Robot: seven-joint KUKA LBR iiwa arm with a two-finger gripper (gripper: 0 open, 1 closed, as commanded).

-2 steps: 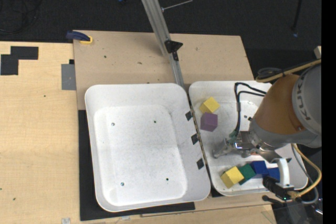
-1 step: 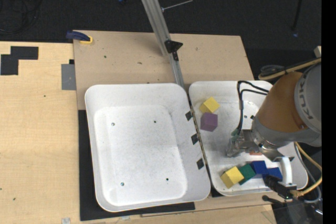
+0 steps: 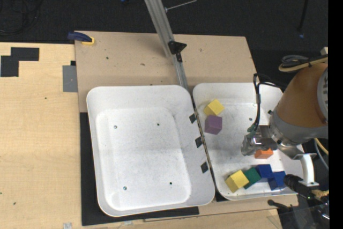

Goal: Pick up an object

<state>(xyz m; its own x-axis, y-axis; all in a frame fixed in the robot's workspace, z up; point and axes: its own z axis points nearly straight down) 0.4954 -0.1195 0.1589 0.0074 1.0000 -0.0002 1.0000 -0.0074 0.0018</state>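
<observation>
Down in the right bin (image 3: 236, 93), the gripper (image 3: 253, 146) sits low near the floor, with an orange block (image 3: 263, 154) just beside it on the right, touching or nearly so. Whether the block is gripped cannot be told. A yellow block (image 3: 214, 108) and a purple block (image 3: 213, 124) lie well apart to the left.

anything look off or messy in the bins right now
Nothing stands out. The blocks all lie inside the right bin: a yellow block touching a purple block, and a yellow, green and blue cluster near the front. The tool sits by an orange block.
</observation>
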